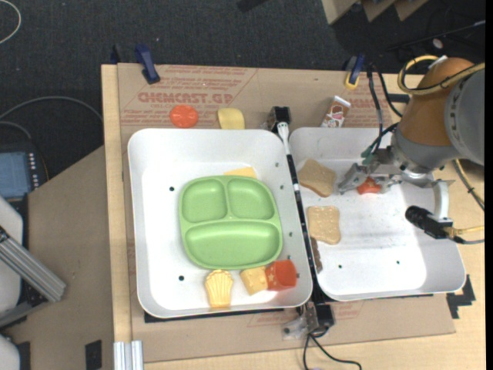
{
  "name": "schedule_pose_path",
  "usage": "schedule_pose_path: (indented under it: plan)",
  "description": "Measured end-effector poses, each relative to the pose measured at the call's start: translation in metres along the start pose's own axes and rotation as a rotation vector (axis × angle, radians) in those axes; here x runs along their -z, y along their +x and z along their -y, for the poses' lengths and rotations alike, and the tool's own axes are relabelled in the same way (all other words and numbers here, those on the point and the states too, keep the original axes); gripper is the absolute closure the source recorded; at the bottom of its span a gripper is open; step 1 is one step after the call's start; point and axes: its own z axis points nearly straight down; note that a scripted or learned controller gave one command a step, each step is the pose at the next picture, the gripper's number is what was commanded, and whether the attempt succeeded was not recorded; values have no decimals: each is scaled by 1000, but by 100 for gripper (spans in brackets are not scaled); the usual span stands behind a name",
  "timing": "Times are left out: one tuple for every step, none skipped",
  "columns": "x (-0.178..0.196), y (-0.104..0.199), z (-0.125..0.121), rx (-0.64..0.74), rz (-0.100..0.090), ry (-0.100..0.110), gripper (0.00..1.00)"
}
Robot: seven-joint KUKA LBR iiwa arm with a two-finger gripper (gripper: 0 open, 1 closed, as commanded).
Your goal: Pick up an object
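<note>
Camera view — pincer [368, 177] over small red object [370, 186], orientation unclear.

green tray [229, 222] in left bin [146, 206] | bread slices [324, 223] in right bin [416, 272]

- The light is bright and even, and seems to come from above.
- The two white bins [146, 230] look very bright, almost washed out.
- The green tray [229, 222] has soft shine on its rims.
- Shadows are small and soft.
- The dark floor [69, 21] at the upper left stays dim.
- The picture is a little grainy, and small things look fuzzy.
</note>
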Motion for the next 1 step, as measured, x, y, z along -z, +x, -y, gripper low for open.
schedule_pose_path:
  plan:
    - [0,-34,15,-2,1,-1,0]
